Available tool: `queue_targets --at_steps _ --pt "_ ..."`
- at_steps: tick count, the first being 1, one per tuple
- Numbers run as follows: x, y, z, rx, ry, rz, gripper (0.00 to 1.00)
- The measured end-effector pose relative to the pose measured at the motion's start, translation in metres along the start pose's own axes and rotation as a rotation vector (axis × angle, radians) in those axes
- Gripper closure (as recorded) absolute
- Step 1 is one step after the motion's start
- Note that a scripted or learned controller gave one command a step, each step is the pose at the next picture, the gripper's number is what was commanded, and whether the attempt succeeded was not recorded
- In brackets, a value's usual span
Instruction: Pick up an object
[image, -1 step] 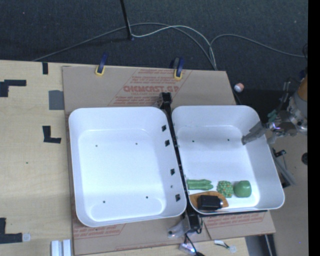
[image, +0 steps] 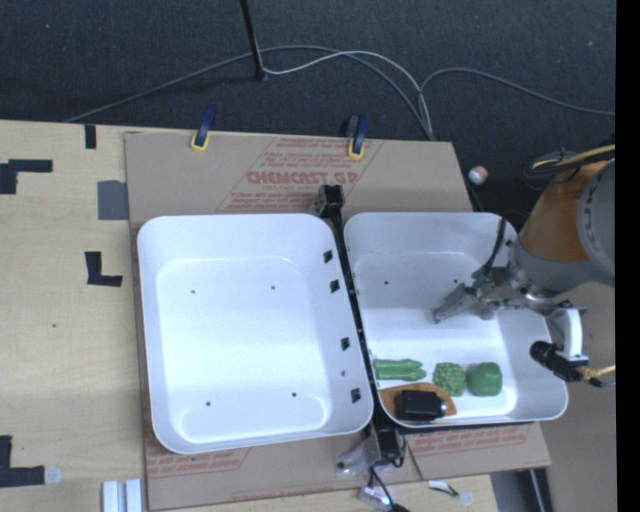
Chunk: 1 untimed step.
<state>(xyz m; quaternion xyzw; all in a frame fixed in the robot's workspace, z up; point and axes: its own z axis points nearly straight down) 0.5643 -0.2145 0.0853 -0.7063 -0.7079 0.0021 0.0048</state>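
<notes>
Four small objects lie along the near wall of the right bin (image: 455, 232): a green bean-like piece (image: 398, 369), a bumpy green piece (image: 449, 377), a smooth green piece (image: 484, 379) and a black item (image: 420, 405) on something orange, and none of them is lifted, so I judge the task is at its beginning. The gripper (image: 445, 310) is low in the middle of the right bin, a little farther than these objects and apart from them, carrying nothing, and how wide it is I cannot tell. The cardboard (image: 300, 175) under the bins has red printing at the far side that seems to read "CHEMCAST", with more letters too blurred to read.
</notes>
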Motion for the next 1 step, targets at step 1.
queue_targets --at_steps 1 --pt "0.0008 0.0790 -0.0037 -0.010 -0.002 -0.003 0.00"
